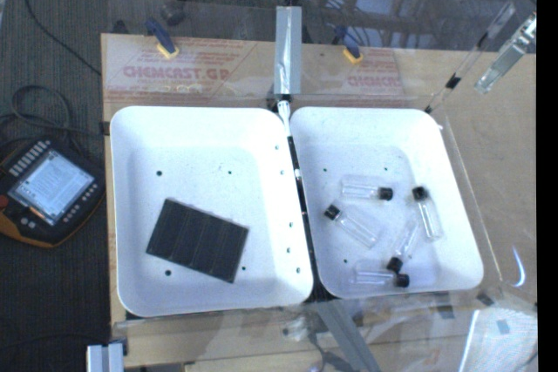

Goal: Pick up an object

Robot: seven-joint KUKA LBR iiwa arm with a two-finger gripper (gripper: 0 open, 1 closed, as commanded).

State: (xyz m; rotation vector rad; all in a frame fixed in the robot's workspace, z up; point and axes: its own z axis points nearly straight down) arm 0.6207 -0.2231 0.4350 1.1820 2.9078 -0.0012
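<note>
Far left, off the surface: a handheld control pendant (48,192) lies on the dark floor, with cables near it.
Left bin: the left white bin (131,135) holds one flat black ribbed panel (197,240), lying slantwise toward the front.
Divider: a grey post (288,52) stands behind the seam where the two bins meet.
Right bin: the right white bin (436,144) holds five small clear vials with black caps; one (366,188) lies near the middle, one (350,223) just left of it, one (427,215) toward the right wall, one (402,247) and one (377,278) toward the front.
My pincer: I cannot tell whether it is spread or pressed together, and it pinches nothing I can see.
Step in hand: as I judge it, the very start; nothing is picked yet and I must choose a target.
Next move: I would favour the middle vial, which lies apart from the others, coming down across its narrow width, since a round glass body may roll.
</note>
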